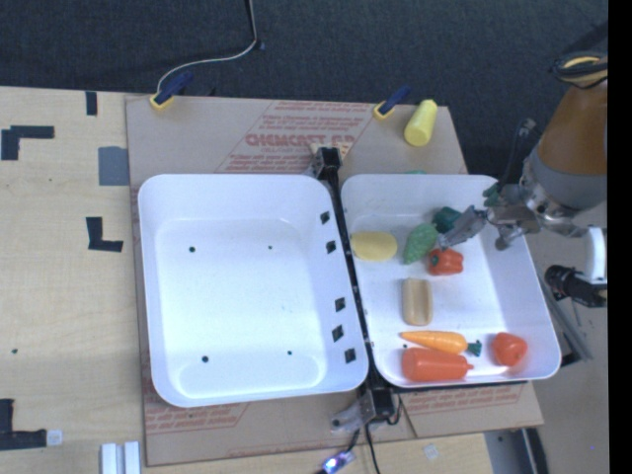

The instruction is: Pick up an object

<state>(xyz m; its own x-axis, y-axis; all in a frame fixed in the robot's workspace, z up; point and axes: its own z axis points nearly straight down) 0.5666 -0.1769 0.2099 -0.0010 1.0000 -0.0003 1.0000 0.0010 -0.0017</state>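
- gripper (472,223) sits low over the right bin (523,294), beside the green toy (423,241) and red pepper (445,261)
- can't tell finger opening or any hold
- judgement: centre on one item, avoid the cluster

Covering the middle of the pale surface (59,294): a brown cardboard sheet (247,141). Sitting on it side by side, touching along a row of black clips (341,304): a left white bin (237,294) and a right white bin (484,294). Gripping the sheet's far edge: two blue-and-yellow clamps (170,87) (392,102). Lying near the sheet's far right corner, just beside the second clamp: a yellow cylinder (421,122). Trailing across the dark floor (395,28) beyond the far edge: a thin cable (255,30). Marking the surface's left side: black tape angles (99,233).
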